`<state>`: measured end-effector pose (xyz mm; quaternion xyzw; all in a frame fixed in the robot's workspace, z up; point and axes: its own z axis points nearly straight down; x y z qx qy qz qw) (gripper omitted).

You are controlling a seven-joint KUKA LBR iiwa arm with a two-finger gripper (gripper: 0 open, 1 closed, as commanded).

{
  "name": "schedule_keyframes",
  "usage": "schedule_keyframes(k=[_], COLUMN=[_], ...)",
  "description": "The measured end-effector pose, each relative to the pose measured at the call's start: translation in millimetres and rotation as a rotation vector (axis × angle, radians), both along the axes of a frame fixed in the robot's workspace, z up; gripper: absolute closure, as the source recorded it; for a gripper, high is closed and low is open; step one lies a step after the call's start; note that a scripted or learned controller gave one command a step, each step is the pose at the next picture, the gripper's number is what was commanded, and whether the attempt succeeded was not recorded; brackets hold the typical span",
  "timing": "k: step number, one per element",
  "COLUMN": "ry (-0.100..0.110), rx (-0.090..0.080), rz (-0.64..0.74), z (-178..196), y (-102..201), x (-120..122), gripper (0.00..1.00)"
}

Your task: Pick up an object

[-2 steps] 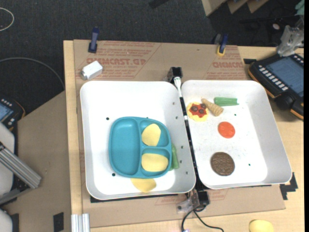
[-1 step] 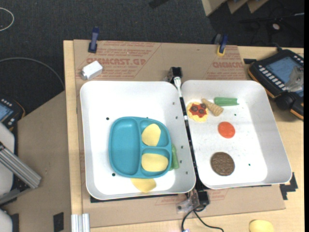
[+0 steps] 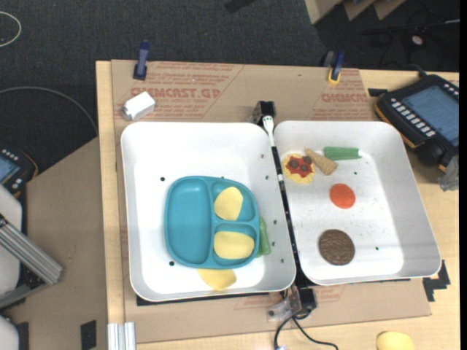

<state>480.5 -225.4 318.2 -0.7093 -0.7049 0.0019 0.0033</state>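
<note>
Though the hand's state cannot be told, an orange disc (image 3: 343, 196) lies in the right bin (image 3: 387, 261).

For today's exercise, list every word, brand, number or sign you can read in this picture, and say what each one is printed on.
"CAMCAST.G" or similar, red and only partly legible: on the brown board, behind the left bin.
The same red print repeated behind the right bin: too faint to read.
Handheld controller: screen and keys too small to read.
Tray and toy foods: no text.
</note>
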Motion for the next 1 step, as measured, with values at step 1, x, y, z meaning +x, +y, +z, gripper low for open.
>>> schedule_keyframes(k=[1], ry=[-0.029], rx=[-0.01], rz=[0.01], z=[227.6], y=[29.3], x=[13.0], gripper=[1.0])
